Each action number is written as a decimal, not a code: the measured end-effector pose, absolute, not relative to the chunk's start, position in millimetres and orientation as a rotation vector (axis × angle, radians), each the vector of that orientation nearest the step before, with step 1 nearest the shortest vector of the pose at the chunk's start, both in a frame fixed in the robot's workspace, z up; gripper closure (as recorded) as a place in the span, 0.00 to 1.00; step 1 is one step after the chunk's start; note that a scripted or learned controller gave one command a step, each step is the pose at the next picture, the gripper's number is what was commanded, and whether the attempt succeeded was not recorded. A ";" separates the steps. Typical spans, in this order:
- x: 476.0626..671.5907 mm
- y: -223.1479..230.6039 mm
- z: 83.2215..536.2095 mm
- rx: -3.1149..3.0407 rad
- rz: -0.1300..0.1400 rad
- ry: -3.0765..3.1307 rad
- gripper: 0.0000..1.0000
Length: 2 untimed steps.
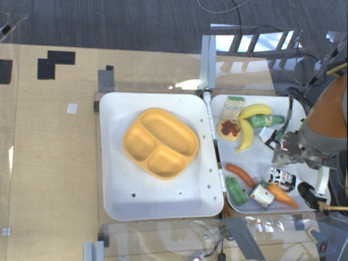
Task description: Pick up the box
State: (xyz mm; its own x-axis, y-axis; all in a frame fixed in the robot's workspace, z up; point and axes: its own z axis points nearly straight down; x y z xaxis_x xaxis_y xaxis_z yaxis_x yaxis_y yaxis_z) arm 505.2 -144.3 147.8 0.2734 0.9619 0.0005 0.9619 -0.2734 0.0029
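A small box [262,196] with a green and white label lies near the front edge of the right bin [293,103], between a green vegetable [235,190] and a carrot [284,196]. A small black-and-white carton [281,179] sits just behind the carrot. My gripper [280,152] hangs over the right part of this bin, just behind the carton and apart from the box. Nothing is seen held in it.
The right bin also holds a red sausage [239,173], two bananas [250,123], a green bottle [267,120], a small yellow dish of red food [229,129] and a patterned packet [232,108]. In the left bin [114,200] lies a yellow divided plate [160,142].
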 end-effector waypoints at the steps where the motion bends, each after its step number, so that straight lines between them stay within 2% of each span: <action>1: 493.0 -170.1 132.5 2.228 0.017 2.194 1.00; 2: 488.9 -152.1 190.6 2.201 0.004 2.236 1.00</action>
